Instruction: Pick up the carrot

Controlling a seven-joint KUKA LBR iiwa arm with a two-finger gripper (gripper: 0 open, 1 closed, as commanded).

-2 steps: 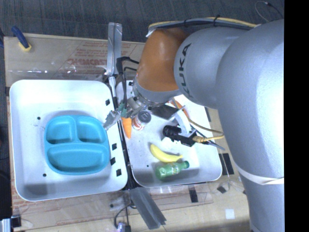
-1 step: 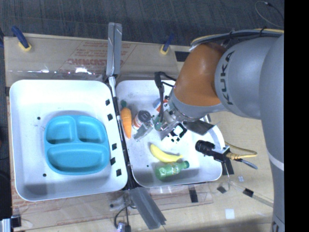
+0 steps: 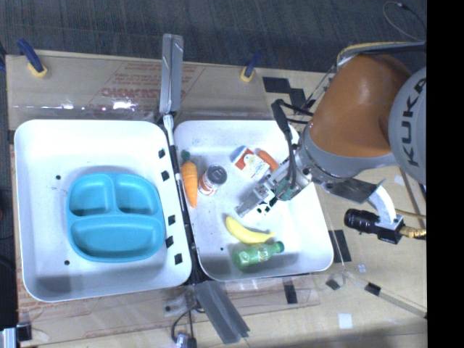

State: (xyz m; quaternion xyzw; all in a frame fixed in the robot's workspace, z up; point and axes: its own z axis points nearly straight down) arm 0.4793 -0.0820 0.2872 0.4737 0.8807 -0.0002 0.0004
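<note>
I cannot tell my pincer's (image 3: 250, 205) state, its tip blurred above the banana (image 3: 246, 230), while the carrot (image 3: 190, 182) lies by the right bin's (image 3: 312, 249) left wall beside a small can (image 3: 212, 179).

The grey arm (image 3: 377, 114) is reaching in from the right, its broad orange band (image 3: 355, 107) sitting above the wrist and bulking large near the camera. Below the band, the wrist is angling down and to the left. The tool (image 3: 250, 205) is hanging at the end of it, pointing down-left, its metal fingers (image 3: 245, 209) lying close together with nothing showing between them.
</note>
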